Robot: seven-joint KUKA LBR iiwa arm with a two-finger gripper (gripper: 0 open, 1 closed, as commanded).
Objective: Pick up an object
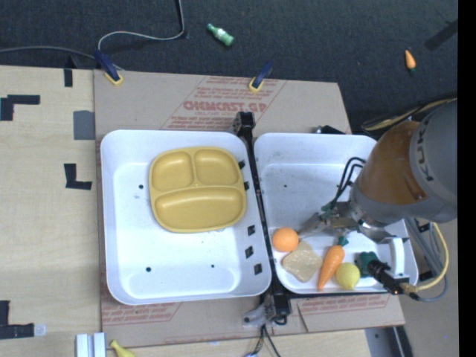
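The arm [405, 173] comes in from the right edge of the frame and its claw [327, 222] sits low in the right bin [312, 158], just above the food pile. Can't tell if the claw is open or closed, honestly. Along that bin's bottom edge: an orange ball [285, 239], a beige bread slice [301, 262], a carrot [330, 265] and a lemon [347, 275], all bunched together. The left bin [123, 199] has a yellow divided plate [198, 189] in its upper half.

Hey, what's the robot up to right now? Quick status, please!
Gripper low in the right bin, nothing seen between its fingers. Orange ball, carrot, lemon and beige slab clustered just below it. Yellow tray sits in the left bin.
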